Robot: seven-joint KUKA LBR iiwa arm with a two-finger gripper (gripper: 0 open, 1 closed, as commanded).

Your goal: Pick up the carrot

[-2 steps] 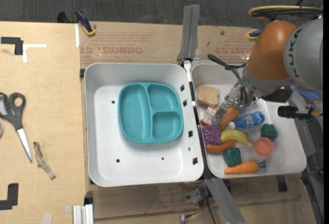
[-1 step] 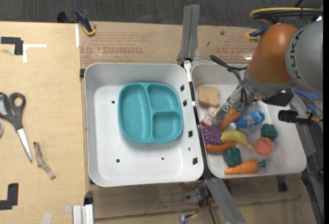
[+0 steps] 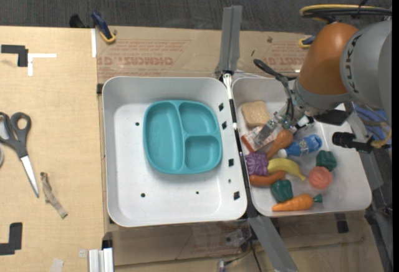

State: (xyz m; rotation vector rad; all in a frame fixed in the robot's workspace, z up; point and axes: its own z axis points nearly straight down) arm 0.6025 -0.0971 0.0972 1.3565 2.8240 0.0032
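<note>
The carrot (image 3: 292, 204), orange with a green leafy end pointing right, lies flat along the front wall of the right bin (image 3: 349, 202). My gripper (image 3: 276, 126) reaches down into the middle of that bin, well behind the carrot. Its tip is right above a second long orange toy (image 3: 281, 140), which lies slanted there. The arm's orange band (image 3: 324, 58) and grey wrist hide the bin's back right part.
Around the gripper lie a bread slice (image 3: 254, 113), purple grapes (image 3: 256, 163), a banana (image 3: 287, 168), a green pepper (image 3: 282, 189), a blue bottle (image 3: 304, 146) and a pink fruit (image 3: 320, 178). The left bin (image 3: 124, 196) holds a teal divided plate (image 3: 182, 137). Scissors (image 3: 20, 143) lie on the bench at far left.
</note>
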